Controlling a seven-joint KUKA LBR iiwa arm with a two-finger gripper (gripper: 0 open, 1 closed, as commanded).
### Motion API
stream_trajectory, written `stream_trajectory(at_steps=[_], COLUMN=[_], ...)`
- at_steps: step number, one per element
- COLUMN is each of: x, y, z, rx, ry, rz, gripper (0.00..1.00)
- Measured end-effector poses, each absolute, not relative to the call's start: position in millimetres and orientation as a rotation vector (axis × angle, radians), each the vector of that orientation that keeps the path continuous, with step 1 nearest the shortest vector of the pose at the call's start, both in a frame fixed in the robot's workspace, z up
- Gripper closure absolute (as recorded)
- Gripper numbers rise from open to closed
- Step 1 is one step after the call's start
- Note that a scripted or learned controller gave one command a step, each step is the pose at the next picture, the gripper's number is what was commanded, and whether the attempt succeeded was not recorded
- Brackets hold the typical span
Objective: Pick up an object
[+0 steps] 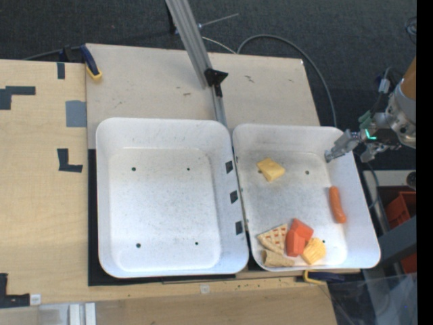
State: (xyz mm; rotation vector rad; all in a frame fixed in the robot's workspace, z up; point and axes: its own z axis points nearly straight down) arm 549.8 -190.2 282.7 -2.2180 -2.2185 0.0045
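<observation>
The grey two-finger pincer [349, 148] is hanging over the upper right rim of the right-hand shallow white plastic bin [352, 202], its fingers looking spread with nothing between them, reaching in from the right. That bin is holding five toy foods: one yellow cheese-like block [270, 169], one slim orange sausage-shaped piece [337, 204], one tan waffle [273, 239], one red-orange wedge [298, 237] and one small yellow chunk [314, 251]. The second white bin [162, 195] is sitting to the left on a pale wooden bench [40, 181] above dark carpet [304, 12].
</observation>
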Motion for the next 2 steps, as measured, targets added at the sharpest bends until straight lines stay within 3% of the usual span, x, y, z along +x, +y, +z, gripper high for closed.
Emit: stream_trajectory(at_steps=[1,2], x=[550.6,559.0], y=[-190,-184], z=[285,229], rx=[-2.219,-2.216], ry=[-2.224,-2.22], rz=[0.001,0.006], gripper=[0.0,0.0])
